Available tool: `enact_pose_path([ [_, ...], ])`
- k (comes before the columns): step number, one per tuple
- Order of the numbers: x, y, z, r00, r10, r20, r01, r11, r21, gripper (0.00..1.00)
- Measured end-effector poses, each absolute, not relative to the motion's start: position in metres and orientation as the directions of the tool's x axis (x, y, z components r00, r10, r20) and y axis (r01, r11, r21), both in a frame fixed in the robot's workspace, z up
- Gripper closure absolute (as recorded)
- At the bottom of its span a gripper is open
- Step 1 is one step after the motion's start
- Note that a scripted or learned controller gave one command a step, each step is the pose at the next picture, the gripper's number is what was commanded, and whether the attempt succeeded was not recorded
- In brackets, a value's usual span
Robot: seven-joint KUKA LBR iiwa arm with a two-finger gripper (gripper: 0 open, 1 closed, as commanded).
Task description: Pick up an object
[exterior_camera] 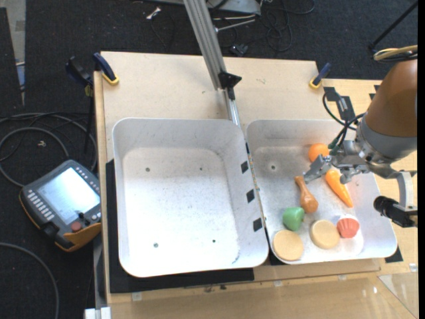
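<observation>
The right white bin [282, 138] holds several toy foods. An orange carrot [342, 193] lies at a slant beside a round orange fruit [317, 151]. To their left is a brown drumstick [306, 195]. A green piece [292, 218], two tan discs [288, 244] [325, 234] and a red strawberry-like piece [348, 228] line the bin's front. My gripper [331, 171] hangs low over the carrot's upper end, just below the orange fruit. Its fingers are spread apart, one toward the drumstick and one to the carrot's right. Nothing is lifted between them.
The left white bin [172, 198] adjoins the right one along a shared ridge [252, 191]. A slanted metal pole [207, 38] ends at the bins' back junction. A teach pendant [63, 205] lies on the floor at left. Clamps [106, 68] [320, 75] grip the bench's rear corners.
</observation>
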State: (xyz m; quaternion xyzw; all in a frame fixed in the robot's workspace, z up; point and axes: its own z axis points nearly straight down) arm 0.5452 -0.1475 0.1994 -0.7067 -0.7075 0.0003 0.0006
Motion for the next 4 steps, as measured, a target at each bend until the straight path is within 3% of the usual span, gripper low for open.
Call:
enact_pose_path([
  [1, 0.545, -0.148, 0.199, 0.0, 1.0, 0.0, 1.0, 0.0, -0.001, 0.0],
  [2, 0.539, -0.147, 0.136, 0.001, 1.0, 0.002, 1.0, -0.001, -0.007, 0.0],
  [3, 0.54, -0.146, 0.095, 0.0, 1.0, -0.001, 1.0, 0.0, 0.001, 0.0],
  [4, 0.54, -0.146, 0.106, 0.0, 1.0, 0.0, 1.0, 0.0, 0.003, 1.0],
])
